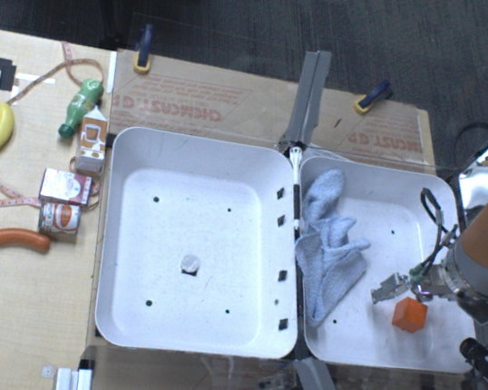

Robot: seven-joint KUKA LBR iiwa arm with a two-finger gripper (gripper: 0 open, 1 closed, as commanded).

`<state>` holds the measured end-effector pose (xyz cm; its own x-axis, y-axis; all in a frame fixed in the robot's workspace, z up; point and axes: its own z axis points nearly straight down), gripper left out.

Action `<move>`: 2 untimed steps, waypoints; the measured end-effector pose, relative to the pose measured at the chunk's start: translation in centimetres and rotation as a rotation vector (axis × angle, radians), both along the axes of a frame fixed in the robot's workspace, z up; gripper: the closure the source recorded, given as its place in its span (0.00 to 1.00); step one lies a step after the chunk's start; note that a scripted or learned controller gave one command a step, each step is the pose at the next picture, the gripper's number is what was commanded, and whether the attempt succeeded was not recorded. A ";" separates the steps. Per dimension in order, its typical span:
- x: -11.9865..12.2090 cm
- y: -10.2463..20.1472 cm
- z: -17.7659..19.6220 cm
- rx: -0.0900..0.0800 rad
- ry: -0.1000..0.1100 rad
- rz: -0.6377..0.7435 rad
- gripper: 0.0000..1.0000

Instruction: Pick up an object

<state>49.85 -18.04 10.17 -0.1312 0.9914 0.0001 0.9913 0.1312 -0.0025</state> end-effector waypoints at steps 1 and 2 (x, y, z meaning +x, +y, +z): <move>-2.1 -2.3 -1.0 0.000 -0.001 0.006 0.00; -2.0 -2.4 -0.1 0.000 -0.003 0.004 1.00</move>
